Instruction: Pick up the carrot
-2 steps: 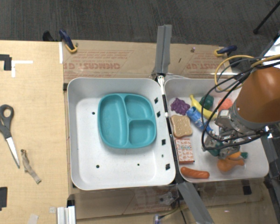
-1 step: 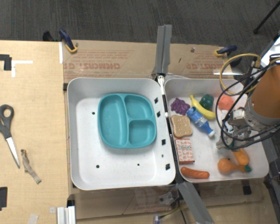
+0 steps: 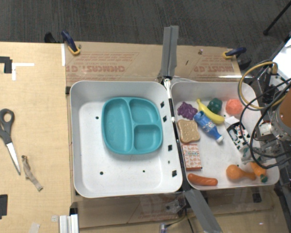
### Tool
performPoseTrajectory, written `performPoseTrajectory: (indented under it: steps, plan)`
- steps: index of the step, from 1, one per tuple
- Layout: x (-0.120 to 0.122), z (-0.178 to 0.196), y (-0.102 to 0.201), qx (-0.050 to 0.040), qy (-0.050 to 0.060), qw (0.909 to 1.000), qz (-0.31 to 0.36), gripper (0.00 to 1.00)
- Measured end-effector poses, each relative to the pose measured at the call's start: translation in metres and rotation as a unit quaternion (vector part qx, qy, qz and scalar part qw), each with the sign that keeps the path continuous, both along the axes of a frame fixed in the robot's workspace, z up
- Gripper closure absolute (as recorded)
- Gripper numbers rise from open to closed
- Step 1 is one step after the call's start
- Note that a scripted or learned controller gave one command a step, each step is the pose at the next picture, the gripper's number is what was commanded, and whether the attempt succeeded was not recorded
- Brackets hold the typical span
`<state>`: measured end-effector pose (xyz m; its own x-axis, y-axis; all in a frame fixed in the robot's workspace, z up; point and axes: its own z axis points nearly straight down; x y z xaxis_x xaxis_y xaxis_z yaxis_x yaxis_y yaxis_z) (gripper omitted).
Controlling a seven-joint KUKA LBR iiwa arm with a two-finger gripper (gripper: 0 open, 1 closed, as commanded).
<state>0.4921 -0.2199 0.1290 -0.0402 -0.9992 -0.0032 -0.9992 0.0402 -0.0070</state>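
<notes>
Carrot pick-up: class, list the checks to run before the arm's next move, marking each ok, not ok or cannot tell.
1. Carrot found, in the right bin's lower right corner: ok.
2. Nothing lying on it: ok.
3. Space beside it: not ok; an orange toy fruit lies close alongside.
4. Space from the bin wall: not ok; its green tip is near the wall.
5. Teal divided plate out of the way, in the left bin: ok.

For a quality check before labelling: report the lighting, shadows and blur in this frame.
Camera view: soft, even light; no harsh glare on the white bins; the teal plate casts barely any shadow; the bread slice and banana are sharp; the arm at the right edge is blurred.
</notes>
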Motion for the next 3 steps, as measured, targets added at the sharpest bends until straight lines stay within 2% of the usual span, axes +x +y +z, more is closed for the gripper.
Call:
performPoseTrajectory:
  steps: [1,2,3]
  plan:
    - [-0.008,-0.012,0.027,0.0000,-0.005,0.9993,0.036,1.00]
    - [0.006,0.011,0.082,0.0002,0.003,0.9929,0.119,1.00]
    - [-0.001,0.124,0.034,0.0004,0.002,0.9853,0.171,1.00]
